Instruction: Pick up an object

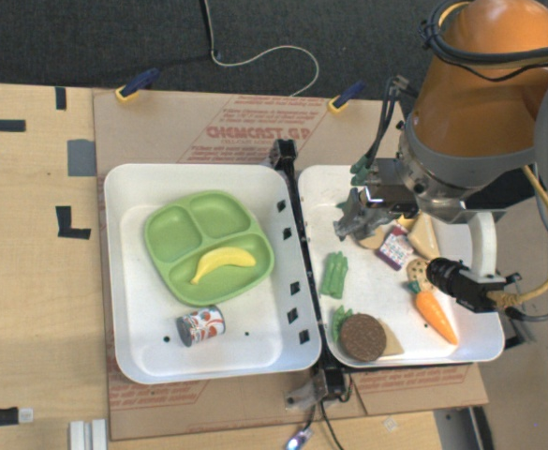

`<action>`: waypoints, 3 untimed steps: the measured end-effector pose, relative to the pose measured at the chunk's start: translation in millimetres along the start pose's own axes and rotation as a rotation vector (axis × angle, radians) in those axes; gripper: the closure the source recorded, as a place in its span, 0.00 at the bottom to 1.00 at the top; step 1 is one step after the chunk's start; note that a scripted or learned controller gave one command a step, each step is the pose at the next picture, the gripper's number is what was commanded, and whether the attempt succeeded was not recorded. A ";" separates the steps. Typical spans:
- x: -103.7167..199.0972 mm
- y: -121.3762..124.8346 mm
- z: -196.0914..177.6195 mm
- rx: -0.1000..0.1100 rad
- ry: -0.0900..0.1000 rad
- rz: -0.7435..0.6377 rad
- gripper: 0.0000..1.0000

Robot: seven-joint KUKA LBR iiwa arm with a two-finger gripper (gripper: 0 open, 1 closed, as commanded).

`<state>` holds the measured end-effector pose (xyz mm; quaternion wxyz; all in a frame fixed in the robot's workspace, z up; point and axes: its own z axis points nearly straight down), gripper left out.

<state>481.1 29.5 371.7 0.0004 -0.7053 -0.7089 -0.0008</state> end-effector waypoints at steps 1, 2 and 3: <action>71.5 2.9 -43.3 -0.002 -0.001 -0.001 1.00; 68.9 3.0 -51.0 0.003 -0.003 0.002 1.00; 69.4 3.1 -60.4 0.005 -0.004 0.001 1.00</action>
